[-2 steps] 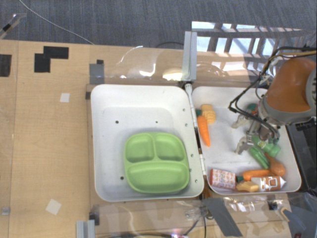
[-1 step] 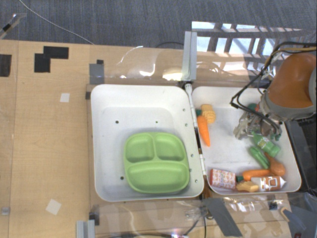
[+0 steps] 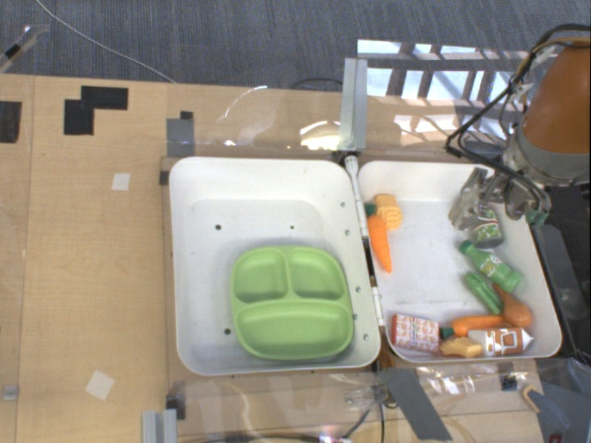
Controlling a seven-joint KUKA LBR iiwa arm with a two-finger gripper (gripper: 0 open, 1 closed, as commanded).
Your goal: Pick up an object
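My gripper (image 3: 476,209) hangs over the upper right part of the right bin (image 3: 425,187), under the orange band of the arm. Just below it lies a small dark green can (image 3: 488,233) with a pale label; the can touches the gripper's lower edge in this view, and I cannot tell whether it is held. Further down the right side lie a green bottle (image 3: 494,269) and a darker green item (image 3: 482,291). A corn cob (image 3: 387,212) and a carrot (image 3: 379,245) lie along the bin's left wall.
At the right bin's front edge sit a red and white box (image 3: 416,332), a second carrot (image 3: 476,324), an orange lump (image 3: 518,315), a white bottle (image 3: 504,341) and a tan piece (image 3: 459,347). The left bin (image 3: 212,201) holds a green divided plate (image 3: 292,301).
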